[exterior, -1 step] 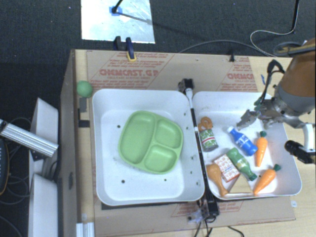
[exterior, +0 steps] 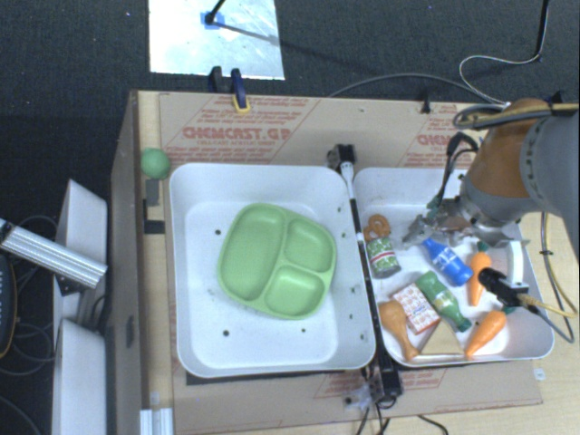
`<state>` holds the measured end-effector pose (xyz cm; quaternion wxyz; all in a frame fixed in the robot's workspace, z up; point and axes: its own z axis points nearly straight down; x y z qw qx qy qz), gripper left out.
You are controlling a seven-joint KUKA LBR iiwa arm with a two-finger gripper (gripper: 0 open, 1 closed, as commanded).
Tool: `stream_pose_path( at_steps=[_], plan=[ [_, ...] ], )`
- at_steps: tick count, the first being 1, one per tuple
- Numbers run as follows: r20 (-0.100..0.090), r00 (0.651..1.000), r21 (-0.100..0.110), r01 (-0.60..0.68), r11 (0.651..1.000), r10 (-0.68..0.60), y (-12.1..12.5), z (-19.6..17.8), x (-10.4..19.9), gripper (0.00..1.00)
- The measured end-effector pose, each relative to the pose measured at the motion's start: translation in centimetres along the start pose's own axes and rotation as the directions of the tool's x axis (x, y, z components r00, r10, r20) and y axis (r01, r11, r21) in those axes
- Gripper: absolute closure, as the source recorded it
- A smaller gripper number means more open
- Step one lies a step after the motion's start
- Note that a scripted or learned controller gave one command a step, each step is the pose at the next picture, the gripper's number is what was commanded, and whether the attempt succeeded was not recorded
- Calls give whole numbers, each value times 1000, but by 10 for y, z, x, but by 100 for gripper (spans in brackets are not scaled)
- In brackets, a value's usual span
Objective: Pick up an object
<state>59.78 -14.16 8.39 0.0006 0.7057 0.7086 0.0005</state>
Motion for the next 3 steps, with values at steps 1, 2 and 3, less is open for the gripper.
stream_pose_path(
  at_steps=[1,2,3],
  plan=[
    [1,1000,-3,1,1000,-1,1,-11,-1,100],
    [0,1000,0,-3,1000,3,-111,-96,12,100],
    [1,1000,-4,-1,1000,1,-110,-172,30,100]
  ],
)
